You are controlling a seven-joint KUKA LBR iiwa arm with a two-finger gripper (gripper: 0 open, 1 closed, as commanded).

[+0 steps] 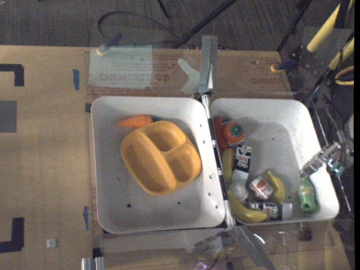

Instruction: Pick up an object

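My gripper [318, 163] hangs at the right side of the right bin [281, 114], just above a green bottle [306, 197] that lies in the bin's front right corner. The gripper is small and blurred here. Against the bin's left wall lie an orange-red round toy [233, 131], a black-and-white carton [243, 157], a red-and-white can [260, 187], a small banana [276, 185], a large banana [246, 211] and a white tube [274, 210]. Nothing is visible in the gripper.
The left bin [104, 167] holds a yellow divided plate [160, 156] and an orange carrot [135, 121] near its back wall. A metal divider [216, 156] runs between the bins. Tripod legs and cables cross the floor behind the bench.
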